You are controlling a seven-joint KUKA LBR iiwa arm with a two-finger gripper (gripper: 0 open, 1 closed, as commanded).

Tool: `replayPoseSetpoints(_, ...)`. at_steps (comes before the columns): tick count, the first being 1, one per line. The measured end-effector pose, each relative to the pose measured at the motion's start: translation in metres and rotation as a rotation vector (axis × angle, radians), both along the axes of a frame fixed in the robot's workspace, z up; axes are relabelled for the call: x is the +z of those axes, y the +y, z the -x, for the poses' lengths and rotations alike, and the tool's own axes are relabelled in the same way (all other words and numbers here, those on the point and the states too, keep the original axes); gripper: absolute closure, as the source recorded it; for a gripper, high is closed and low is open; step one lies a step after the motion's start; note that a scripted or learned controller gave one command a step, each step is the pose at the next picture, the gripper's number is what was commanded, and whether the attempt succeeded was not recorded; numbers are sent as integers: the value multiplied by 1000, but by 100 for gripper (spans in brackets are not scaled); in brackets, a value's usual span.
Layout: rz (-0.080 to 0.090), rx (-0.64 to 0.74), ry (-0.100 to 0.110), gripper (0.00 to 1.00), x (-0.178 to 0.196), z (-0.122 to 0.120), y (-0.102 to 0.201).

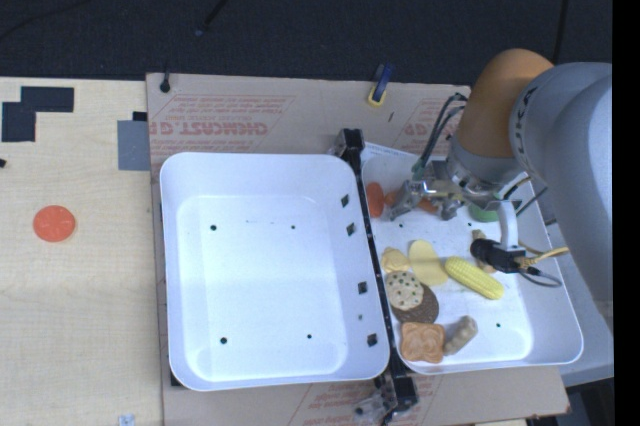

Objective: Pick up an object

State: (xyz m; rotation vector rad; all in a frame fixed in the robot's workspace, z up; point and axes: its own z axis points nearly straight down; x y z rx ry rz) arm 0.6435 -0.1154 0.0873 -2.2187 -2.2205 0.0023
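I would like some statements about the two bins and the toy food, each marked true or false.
1. The corn lies in the right bin. True.
2. The cookie lies in the left bin. False: it lies in the right bin, near the divider.
3. The gripper is over the right bin. True.
4. An orange disc lies on the bench left of both bins. True.
5. The waffle sits at the far edge of the right bin. False: it sits at the near edge, beside the brown piece.
6. The corn is held by the jaws. False: it lies on the bin floor, apart from the gripper.
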Motion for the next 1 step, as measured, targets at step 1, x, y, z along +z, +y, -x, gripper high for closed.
replayPoseSetpoints(1, 2, -3, -3, 0, 1, 0, -38)
